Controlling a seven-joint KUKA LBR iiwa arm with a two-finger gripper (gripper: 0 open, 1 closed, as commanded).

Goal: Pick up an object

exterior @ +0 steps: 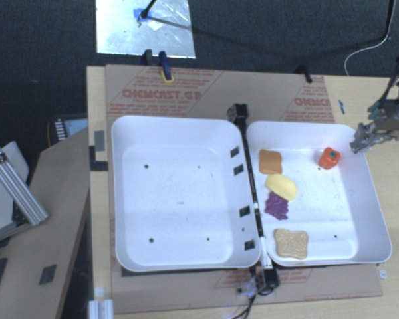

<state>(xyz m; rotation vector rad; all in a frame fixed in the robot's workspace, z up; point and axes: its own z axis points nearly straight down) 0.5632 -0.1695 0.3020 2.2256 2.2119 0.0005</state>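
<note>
Camera view, from above the bench:
Left bin: a shallow white tray point(179, 128) on the left side of the bench.
Right bin: a second white tray point(366, 198) just beside it, touching it down the middle.
Orange toy: a small orange-red thing point(329, 158) with a green top, near the back right of the right bin.
Toast-colored square: a flat orange-brown piece point(270, 161) near the left wall of the right bin.
Yellow toy: a yellow lump point(282, 186) just in front of the square piece.
Purple toy: a small purple bunch point(276, 206) touching the front of the yellow lump.
Bread slice: a tan slice point(291, 242) near the front left corner of the right bin.
Gripper: the gripper point(360, 143) sits over the back right edge of the right bin, near the orange toy but apart from it.
Fingers: too small and blurry; I cannot tell if they are open or closed.
Cardboard: a brown sheet point(186, 88) lies under both bins.
</note>
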